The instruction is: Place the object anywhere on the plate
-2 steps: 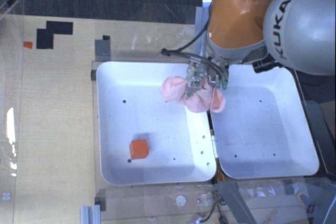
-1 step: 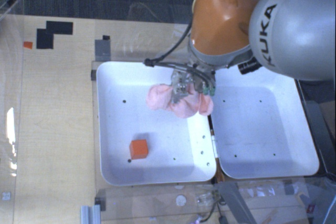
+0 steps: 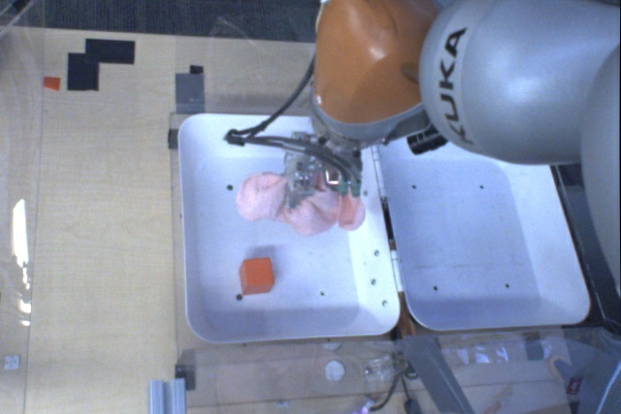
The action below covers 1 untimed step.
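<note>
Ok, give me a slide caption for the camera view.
KUKA arm's gripper over a pink crumpled object in the left bin, orange block nearby.

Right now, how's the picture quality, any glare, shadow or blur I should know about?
Camera view: even, soft light; the arm looms large and slightly soft near the lens, casting faint shadow over the left bin; bright glare streaks on the clear panel at left; the pink plate looks washed out and blurry, partly covered by the claw; the orange block is crisp enough.

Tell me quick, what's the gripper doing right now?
Gripper: over the pink plate in the left bin; open or shut cannot be told.
</note>
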### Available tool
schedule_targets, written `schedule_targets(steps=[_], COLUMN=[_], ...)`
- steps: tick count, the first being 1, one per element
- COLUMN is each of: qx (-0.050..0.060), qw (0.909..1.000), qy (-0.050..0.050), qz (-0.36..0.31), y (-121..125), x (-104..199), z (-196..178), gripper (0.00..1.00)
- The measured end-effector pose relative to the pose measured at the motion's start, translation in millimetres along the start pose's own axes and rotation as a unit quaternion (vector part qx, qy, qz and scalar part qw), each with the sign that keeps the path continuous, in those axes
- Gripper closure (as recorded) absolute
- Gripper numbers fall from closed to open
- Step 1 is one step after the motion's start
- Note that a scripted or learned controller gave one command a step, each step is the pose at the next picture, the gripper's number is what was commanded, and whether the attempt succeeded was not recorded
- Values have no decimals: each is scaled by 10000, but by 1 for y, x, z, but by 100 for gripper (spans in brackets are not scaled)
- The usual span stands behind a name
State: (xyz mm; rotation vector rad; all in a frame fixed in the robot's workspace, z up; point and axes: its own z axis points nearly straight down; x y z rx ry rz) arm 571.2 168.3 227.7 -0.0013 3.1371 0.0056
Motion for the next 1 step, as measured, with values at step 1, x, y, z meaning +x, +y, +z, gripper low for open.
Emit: schedule_targets(steps=[1], qx=[1], qw=[10000], qy=[-1], qz=[3], y=[0], x=[0], z=[0], gripper=[0])
